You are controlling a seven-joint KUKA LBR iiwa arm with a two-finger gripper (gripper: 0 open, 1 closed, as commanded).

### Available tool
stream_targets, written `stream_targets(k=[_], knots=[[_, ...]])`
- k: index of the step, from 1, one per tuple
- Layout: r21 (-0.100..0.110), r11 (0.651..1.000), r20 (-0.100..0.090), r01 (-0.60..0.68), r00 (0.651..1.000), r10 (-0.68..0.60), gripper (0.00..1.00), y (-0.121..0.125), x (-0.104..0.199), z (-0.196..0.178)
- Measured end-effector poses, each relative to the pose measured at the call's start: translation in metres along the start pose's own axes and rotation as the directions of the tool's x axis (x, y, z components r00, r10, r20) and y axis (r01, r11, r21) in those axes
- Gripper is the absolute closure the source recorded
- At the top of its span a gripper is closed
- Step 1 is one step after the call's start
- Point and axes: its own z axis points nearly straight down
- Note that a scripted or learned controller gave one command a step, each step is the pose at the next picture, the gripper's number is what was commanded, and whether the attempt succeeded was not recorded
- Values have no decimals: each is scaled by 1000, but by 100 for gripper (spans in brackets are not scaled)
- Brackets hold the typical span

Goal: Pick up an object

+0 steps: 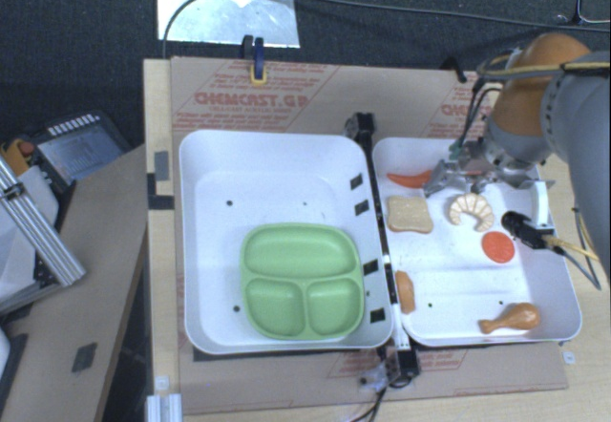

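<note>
My claw (460, 179) hung low over the right bin (456, 269), in the bin's 12 o'clock part, close to its far wall. My arm (573, 115) came in from the 2 o'clock side, its orange band showing above the wrist. From this one slanted view I could not tell whether the claw was spread or pressed together, and I saw nothing gripped in it.

The pickable things lay scattered in that same bin:
- A croissant (472, 210) sat just at 5 o'clock from my claw. It was the nearest piece, and whether it touched the claw I could not tell.
- A red pepper (410, 179) lay at 9 o'clock from the claw, its tip pointing toward the bin's left wall.
- A slice of toast (409, 214) lay flat at 8 o'clock from the claw, just below the pepper and apart from it.
- A red disc (497, 246) lay at 5 o'clock from the croissant, near it but not touching.
- A small orange piece (405, 291) rested at the bin's 8 o'clock edge, against the left wall.
- A drumstick (511, 318) lay in the 5 o'clock corner, well apart from everything else.

The left bin (258, 177) stood at 9 o'clock from the right one, the two walls side by side. In it a green divided plate (303, 279) sat toward the bin's 6 o'clock side, with one long compartment at its 12 o'clock side and two smaller ones at its 6 o'clock side.
</note>
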Motion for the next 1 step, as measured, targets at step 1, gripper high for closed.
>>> stream_targets(k=[1], knots=[[-8,1000,2,2,1000,-2,100,3,0,-15]])
